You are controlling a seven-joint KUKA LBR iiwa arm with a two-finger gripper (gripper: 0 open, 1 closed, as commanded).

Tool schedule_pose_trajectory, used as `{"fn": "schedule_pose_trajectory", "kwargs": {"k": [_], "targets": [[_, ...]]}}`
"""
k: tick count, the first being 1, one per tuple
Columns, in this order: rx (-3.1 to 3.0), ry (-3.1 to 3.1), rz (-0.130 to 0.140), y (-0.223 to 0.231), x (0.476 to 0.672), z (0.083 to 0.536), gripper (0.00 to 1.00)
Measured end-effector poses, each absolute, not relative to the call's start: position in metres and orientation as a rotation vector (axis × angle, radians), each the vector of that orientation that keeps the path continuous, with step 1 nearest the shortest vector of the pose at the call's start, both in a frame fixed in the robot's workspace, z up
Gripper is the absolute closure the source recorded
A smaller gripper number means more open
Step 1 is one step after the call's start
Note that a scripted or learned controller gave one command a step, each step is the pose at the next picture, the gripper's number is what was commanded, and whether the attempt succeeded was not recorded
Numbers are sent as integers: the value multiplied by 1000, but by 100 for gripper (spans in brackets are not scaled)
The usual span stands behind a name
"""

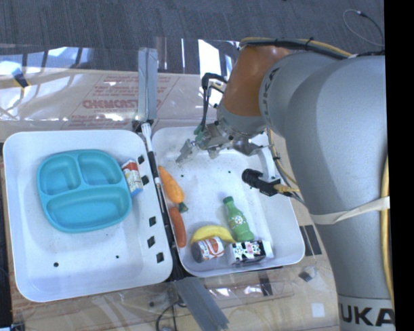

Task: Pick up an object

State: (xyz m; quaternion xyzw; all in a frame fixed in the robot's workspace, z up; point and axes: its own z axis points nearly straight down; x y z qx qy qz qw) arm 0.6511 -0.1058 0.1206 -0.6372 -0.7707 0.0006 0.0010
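Overhead, arm [314,124] hangs above right bin [280,223].

Bins [34,269] white; divided plate [82,189] turquoise blue; two carrots [171,186] orange; bottle [237,221] green, pale label; banana [211,233] yellow; can [208,250] red and white; carton [249,251] black-and-white patched; small can [132,177] red, white, blue; arm [327,123] grey, orange band

We are seeing a divided plate [82,191] lying in the left bin [34,269], a small can [132,177] touching its right edge. In the right bin [281,250], two carrots [172,186] are lying along the left wall, while a bottle [237,220], banana [211,233], tin [208,250] and carton [249,251] are clustering near the front.
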Motion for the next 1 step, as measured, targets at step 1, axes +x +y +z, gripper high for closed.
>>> {"fn": "schedule_pose_trajectory", "kwargs": {"k": [1], "targets": [[-2068, -2361, 3, -158, 575, 91, 0]]}}
